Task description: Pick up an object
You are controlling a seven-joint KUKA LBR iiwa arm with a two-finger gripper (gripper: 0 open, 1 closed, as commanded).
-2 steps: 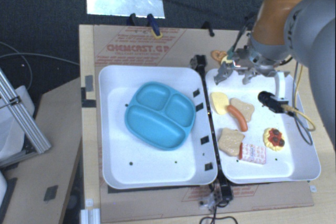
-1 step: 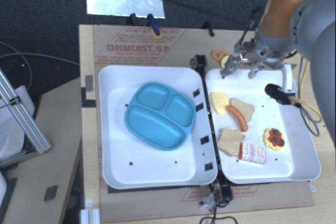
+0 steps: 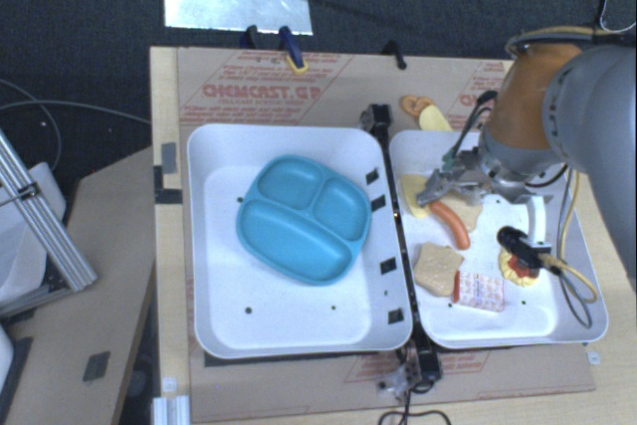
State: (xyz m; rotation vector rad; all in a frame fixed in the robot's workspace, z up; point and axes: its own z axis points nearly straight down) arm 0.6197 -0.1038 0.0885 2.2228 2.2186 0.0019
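Observation:
The right bin (image 3: 567, 314) holds several toy foods. An orange-red sausage (image 3: 451, 223) lies near its middle, and a tan bread slice (image 3: 437, 269) sits below it. A white and red packet (image 3: 482, 291) rests beside the bread. A pale yellow piece (image 3: 411, 193) lies by the left wall. My gripper (image 3: 438, 187) hangs low over the bin's upper left, just above the sausage's upper end and right beside the yellow piece. Nothing can be seen held in it.
The left bin (image 3: 214, 314) bears a blue divided plate (image 3: 303, 217). A yellow piece (image 3: 434, 119) and an orange piece (image 3: 414, 104) lie on the cardboard behind the right bin. A small yellow and red item (image 3: 520, 273) sits at the right bin's right side, partly hidden.

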